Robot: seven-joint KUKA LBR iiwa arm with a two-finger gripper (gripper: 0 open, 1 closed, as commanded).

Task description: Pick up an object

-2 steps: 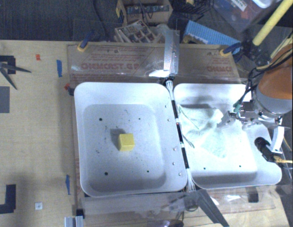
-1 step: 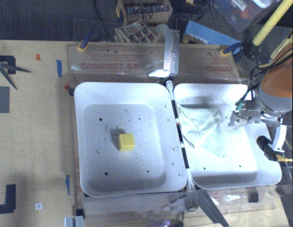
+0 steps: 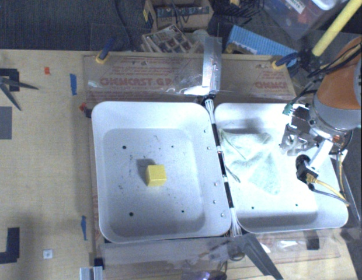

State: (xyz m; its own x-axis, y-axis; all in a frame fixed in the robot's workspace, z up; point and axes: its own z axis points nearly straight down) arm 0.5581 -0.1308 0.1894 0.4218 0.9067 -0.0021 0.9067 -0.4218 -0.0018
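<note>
A small yellow cube-shaped block (image 3: 156, 175), matte and blunt-edged, is sitting alone near the middle of the left shallow white plastic bin (image 3: 111, 121), whose smooth floor is showing dark specks and a few small round holes. Beside it, the right shallow white plastic bin (image 3: 274, 217) is holding a thin, crumpled, translucent pale-green cloth (image 3: 254, 159) that is lying wrinkled across its floor. The grey metal arm with its orange band (image 3: 338, 92) is reaching in over the right bin's far right side, and its pincer (image 3: 298, 142) is hanging above that bin, well apart from the yellow block; whether it is released or clenched I cannot tell. Both bins are resting on a pale wooden tabletop (image 3: 41, 156), with a clear plastic sheet printed in red lettering (image 3: 146, 77) lying just behind them.
</note>
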